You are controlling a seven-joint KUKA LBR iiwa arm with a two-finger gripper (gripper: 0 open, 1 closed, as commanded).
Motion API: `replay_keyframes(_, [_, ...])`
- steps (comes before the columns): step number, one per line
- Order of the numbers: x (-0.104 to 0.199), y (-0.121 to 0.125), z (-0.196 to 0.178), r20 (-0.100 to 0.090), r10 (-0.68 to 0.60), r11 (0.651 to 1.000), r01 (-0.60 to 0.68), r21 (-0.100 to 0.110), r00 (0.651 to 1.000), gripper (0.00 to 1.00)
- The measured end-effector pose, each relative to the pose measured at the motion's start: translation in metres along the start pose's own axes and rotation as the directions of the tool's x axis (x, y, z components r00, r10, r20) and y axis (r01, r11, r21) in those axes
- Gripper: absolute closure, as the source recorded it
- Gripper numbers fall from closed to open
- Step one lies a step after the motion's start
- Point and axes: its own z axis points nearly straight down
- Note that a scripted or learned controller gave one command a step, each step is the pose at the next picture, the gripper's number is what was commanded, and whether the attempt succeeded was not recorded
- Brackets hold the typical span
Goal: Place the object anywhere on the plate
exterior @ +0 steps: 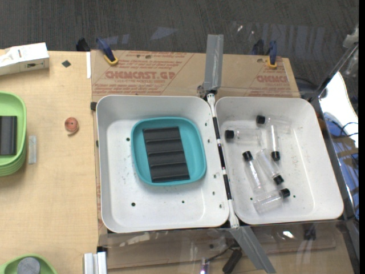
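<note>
A teal square plate (138, 153) lies in the left white bin (114, 204); a black ribbed insert (166, 153) covers its middle. Several clear plastic vials with black caps (265, 167) lie scattered in the right white bin (319, 204), some crossing each other near the bin's centre and lower right.
Brown cardboard (142, 73) lies behind the bins with blue and yellow clamps on it. A wooden table to the left carries a green tray (14, 119), a white box (23, 57) and a small pink disc (71, 124). A grey divider post (214, 61) stands between the bins at the back.
</note>
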Motion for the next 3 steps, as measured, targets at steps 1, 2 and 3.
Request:
replay_keyframes(1, [0.0000, 0.0006, 0.0001, 0.000, -0.126, 0.992, 0.126, 0.000, 0.992, 0.00])
replay_keyframes(2, [-0.0013, 0.0004, -0.0023, 0.005, -0.307, 0.952, 0.307, 0.000, 0.952, 0.00])
replay_keyframes(3, [-0.0055, 0.0023, -0.0028, 0.005, -0.358, 0.934, 0.358, 0.001, 0.934, 0.00])
